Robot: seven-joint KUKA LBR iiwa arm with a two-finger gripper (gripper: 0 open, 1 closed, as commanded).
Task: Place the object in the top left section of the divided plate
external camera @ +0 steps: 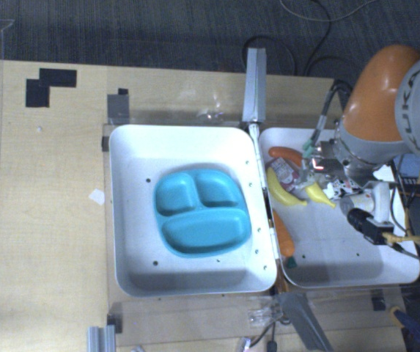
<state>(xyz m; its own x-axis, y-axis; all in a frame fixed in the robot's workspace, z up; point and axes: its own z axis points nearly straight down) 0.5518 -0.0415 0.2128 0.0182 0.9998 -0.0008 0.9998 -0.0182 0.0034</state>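
1. One grey arm (pixel 407 116) with an orange band entered from the right side of the view and bent down over the right bin (pixel 356 266), its wrist hanging above the bin's upper half.
2. The jaws (pixel 319 169) pointed down and toward the left, at the cluster of toy food in the right bin's upper left corner; whether they were spread or pressed together could not be told, since the wrist hardware and cables covered them.
3. A yellow banana (pixel 281 191) lay just left of and slightly below the jaws, curving along the bin's left wall.
4. A second yellow piece (pixel 319 194) sat directly beneath the jaws, close to them; whether it touched them could not be told.
5. A red-orange sausage-shaped item (pixel 286 153) lay up and left of the jaws, with a small grey-and-pink wrapped thing (pixel 289 171) between it and the banana.
6. An orange carrot (pixel 284 239) rested well below and left of the jaws, against the bin's left wall.
7. The blue divided plate (pixel 201 211) sat in the left bin (pixel 133 196), well to the left of the jaws, across the wall between the two bins.
8. Both bins rested side by side on the wooden counter (pixel 48 196).
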